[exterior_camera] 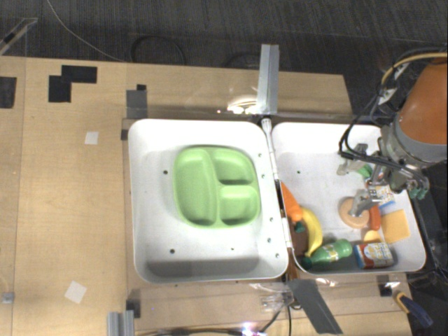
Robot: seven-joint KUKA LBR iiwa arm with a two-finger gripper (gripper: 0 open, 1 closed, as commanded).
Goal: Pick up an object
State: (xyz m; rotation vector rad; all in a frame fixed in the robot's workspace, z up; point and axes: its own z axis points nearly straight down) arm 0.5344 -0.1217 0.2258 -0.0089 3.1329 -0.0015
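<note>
My gripper [369, 200] hangs low in the right bin [315, 152], at its right side, under the grey wrist and orange band. It sits directly over a tan round disc [350, 215], and a small orange-red piece [376, 218] lies just beside it. A yellow cheese wedge [396, 225] lies to the right of the gripper. Along the bin's front lie a labelled can [374, 255], a green bottle [330, 252], a banana [313, 230] and a carrot [289, 201]. Nothing is visibly lifted off the bin floor.
The left bin [140, 187] holds a green divided plate [217, 185]. A metal post [268, 82] stands behind the wall between the bins. Black cables [357, 135] loop from the wrist over the right bin's back. A dark brown item [300, 241] sits by the banana.
</note>
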